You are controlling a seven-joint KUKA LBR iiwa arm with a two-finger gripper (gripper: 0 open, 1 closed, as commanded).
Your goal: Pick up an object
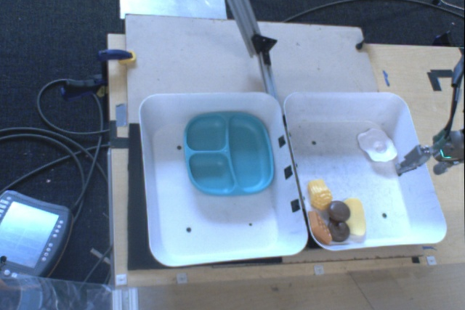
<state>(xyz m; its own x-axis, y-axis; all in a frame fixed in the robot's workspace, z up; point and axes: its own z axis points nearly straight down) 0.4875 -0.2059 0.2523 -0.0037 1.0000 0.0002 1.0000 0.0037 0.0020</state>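
Gripper (415, 159) at right bin (429, 225) rim, finger state indeterminate; recommend centring squarely over white piece (376, 145) before descending.

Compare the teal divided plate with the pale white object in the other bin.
The teal divided plate is far larger than the pale white object. The plate is vivid teal with three compartments; the white object is a plain, irregular blob. The plate lies mid left bin; the white object sits near the right bin's far right side. Both lie flat, untouched.
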